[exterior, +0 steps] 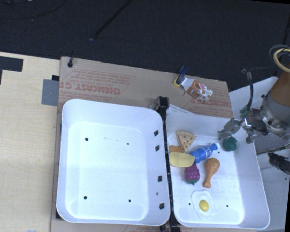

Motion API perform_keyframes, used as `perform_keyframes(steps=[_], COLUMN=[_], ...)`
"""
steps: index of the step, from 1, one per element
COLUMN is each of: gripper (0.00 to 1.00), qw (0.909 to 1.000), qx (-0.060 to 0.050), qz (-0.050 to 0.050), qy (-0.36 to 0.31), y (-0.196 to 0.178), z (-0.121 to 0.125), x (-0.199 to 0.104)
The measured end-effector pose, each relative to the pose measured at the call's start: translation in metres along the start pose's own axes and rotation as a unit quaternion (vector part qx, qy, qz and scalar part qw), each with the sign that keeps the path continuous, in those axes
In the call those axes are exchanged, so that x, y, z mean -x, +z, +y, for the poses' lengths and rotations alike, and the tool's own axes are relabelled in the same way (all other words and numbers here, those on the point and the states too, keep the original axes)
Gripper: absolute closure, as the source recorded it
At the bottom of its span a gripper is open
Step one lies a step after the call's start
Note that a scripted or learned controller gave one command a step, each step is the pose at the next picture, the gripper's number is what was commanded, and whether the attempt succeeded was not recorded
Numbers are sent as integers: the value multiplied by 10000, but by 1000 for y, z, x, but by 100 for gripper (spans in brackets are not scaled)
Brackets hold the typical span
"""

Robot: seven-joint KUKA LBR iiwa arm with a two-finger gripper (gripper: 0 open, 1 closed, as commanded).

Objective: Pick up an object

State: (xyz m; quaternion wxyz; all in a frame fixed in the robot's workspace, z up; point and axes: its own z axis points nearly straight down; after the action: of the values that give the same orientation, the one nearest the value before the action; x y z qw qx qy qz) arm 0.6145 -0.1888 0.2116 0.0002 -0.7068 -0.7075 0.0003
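The arm is reaching in from the right, and its jaws (235, 129) are hanging over the top corner of the right bin (252, 200). I cannot tell how wide they are sitting. A dark green toy (229, 144) is lying just under them. A cracker slice (185, 141), blue bottle (203, 151), chicken leg (210, 171) and fried egg (202, 203) are lying in the same bin.
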Motion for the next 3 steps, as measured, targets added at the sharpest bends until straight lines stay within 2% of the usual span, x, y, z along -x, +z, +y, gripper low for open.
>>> perform_keyframes(steps=[1, 2, 3], gripper=[0, 0, 0], qw=[10000, 10000, 10000], qx=[86, 32, 15], qz=[-8, -2, -24], qy=[-9, -20, -3], y=[100, 122, 122], z=[-15, 33, 17], x=[-4, -35, -87])
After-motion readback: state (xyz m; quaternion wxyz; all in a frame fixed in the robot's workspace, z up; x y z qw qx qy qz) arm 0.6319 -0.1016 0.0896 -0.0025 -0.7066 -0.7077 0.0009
